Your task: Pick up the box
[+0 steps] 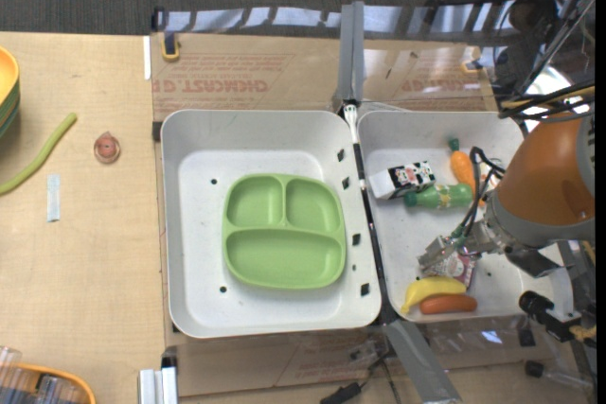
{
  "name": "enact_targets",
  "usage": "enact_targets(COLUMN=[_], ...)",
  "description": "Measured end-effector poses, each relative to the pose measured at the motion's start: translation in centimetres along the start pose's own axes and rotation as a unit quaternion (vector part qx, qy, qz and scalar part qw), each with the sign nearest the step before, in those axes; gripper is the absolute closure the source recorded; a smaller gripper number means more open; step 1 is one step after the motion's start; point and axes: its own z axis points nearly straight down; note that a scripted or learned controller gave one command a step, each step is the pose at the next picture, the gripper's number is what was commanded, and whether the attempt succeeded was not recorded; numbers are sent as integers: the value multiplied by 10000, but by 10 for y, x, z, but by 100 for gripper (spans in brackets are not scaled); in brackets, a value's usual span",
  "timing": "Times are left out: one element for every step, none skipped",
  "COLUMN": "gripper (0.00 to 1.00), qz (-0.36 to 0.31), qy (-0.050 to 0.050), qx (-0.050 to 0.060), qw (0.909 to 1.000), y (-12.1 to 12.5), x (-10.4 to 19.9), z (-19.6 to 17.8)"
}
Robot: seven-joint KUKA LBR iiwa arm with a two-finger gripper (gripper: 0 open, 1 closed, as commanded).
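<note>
While the arm (549,184) reaches into the right bin (398,132), I see the end effector (453,253) just above the banana (426,290); its opening I cannot tell. The box (402,179) lies well above the banana.

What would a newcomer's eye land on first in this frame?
Most likely the green divided plate, lying alone in the middle of the left bin. Next comes the grey and orange arm reaching in over the right bin, its hand low over the bin floor just above a yellow banana and a red sausage-like piece. Behind the hand lie the small white box, a green bottle and an orange carrot.
</note>
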Motion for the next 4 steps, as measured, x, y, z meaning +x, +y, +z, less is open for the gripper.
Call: enact_targets(gripper=[100,100,100,0], qz=[19,280,1,1], qy=[-5,-11,-8,-7], qx=[-12,-5,-1,0], qw=[10000,9996,10000,10000], y=[1,38,1,1], x=[-1,64,3,2], z=[-9,-100,-82,-82])
